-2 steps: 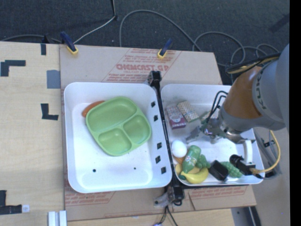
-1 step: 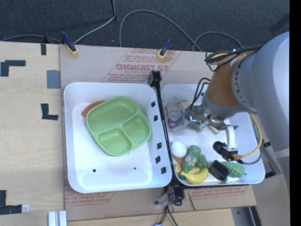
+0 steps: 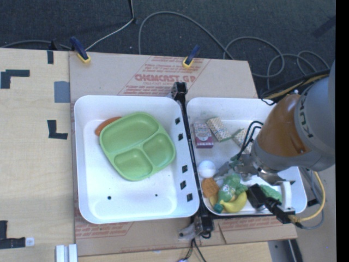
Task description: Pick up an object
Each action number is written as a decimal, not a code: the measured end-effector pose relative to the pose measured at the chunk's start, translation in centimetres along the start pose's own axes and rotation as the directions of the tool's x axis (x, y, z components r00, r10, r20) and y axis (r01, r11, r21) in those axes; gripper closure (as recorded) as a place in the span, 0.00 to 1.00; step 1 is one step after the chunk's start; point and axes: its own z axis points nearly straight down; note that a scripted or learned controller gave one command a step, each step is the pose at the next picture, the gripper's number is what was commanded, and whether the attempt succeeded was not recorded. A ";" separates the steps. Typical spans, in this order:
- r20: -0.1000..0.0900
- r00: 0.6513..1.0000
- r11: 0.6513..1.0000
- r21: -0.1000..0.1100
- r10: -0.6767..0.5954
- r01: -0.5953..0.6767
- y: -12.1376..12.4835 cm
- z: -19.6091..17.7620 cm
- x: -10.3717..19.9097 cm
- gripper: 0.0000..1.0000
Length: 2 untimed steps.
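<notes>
Green toy point(image 3: 231, 185), crammed into front corner of right-hand bin point(image 3: 223, 99) against yellow banana point(image 3: 235, 203) and orange lump point(image 3: 209, 188), just below gripper point(image 3: 236, 167). Cannot tell whether gripper spread or closed; hidden under wrist. Risk: pinching two neighbours together, or glancing off and scattering clutter.

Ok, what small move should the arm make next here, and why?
Probably a short straight descent. The gripper hangs over the right white bin, above a cluster of green toy pieces beside a yellow toy banana and a white ball; nothing shows as held yet.
</notes>
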 end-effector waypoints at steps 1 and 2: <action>0.001 1.000 1.000 -0.002 0.000 0.000 0.1 -1.0 0.0 1.00; -0.002 1.000 1.000 0.002 -0.003 0.003 7.6 -6.8 -0.7 1.00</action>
